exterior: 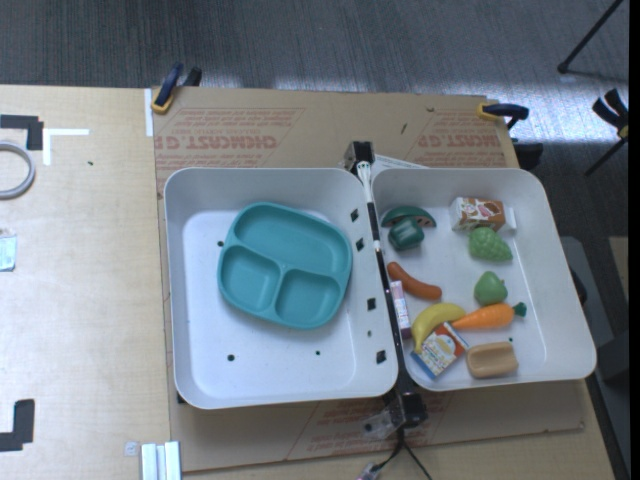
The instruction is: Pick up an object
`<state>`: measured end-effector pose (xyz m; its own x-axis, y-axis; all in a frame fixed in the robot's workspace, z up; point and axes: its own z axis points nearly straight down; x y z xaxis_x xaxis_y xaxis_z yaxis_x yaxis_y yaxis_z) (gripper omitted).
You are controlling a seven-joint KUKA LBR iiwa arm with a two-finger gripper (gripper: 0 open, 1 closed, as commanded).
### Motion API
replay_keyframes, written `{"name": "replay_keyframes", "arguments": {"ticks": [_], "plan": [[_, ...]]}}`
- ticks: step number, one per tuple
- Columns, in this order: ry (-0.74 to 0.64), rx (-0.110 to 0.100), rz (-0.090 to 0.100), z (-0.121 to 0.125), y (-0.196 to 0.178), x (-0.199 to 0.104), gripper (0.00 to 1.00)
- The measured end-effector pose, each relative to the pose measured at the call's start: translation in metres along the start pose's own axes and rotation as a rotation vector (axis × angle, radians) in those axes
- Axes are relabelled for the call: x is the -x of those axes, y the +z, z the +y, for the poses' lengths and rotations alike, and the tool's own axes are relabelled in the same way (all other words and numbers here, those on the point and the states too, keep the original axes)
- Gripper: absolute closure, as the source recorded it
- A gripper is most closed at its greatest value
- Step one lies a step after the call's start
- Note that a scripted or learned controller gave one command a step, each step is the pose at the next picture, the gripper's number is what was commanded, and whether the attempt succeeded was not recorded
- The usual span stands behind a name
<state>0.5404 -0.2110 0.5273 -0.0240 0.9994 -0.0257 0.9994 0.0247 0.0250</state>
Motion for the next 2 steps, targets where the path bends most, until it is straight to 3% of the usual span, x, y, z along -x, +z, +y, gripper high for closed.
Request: {"name": "replay_keyframes", "arguments": {"ticks": [1,2], "plan": [[0.025,-0.025,0.023,-0.0440,0.1152,0.0076,1.00],[0.024,-0.022,0.021,-0.0426,0.1055,0.0081,1.00]]}}
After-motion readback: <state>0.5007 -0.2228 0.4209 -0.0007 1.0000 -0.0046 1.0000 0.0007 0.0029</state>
